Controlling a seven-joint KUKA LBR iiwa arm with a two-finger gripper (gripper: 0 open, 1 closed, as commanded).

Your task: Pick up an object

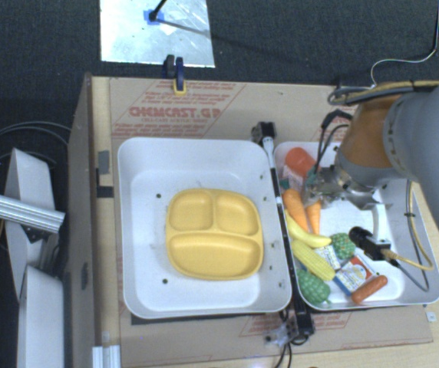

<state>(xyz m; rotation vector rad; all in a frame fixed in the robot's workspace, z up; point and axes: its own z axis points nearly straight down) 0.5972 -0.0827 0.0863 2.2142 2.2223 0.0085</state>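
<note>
At centre right of the frame, your pincer (317, 192) is masked by its own wrist; you cannot tell its state. Beneath it, in the right white bin (427, 278), lies a tapered orange plastic carrot (295, 209).

There is one camera, fixed high above the desk (204, 102) and looking down at a slant. It stands far enough to take in both white bins, the left bin (139, 205) and the right bin (419, 278), plus dark floor (28, 44) behind. The arm (419, 129) enters from the right side.
</note>
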